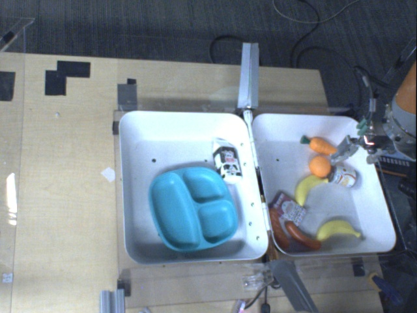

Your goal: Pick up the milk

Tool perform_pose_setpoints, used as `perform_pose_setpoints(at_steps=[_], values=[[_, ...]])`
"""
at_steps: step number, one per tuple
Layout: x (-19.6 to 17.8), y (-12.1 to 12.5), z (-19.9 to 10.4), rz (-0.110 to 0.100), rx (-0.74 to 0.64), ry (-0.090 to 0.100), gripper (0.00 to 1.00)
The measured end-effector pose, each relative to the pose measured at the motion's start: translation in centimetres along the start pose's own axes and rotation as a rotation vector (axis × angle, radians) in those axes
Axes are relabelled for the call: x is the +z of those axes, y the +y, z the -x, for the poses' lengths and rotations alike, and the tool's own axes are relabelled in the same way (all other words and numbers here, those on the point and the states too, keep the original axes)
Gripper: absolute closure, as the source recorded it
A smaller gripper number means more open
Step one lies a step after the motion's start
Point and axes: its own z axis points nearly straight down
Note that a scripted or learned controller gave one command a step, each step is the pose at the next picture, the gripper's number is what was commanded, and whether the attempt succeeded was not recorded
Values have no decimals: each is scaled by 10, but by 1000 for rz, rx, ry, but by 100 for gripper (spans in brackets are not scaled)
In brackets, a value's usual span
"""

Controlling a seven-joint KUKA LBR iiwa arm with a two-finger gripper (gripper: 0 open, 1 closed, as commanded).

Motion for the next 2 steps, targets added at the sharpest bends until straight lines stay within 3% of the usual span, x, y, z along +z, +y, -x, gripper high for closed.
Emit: perform_pose_setpoints(at_steps=[1, 2], values=[[117, -25, 31, -4, 145, 1, 0], [108, -22, 31, -2, 143, 1, 100]])
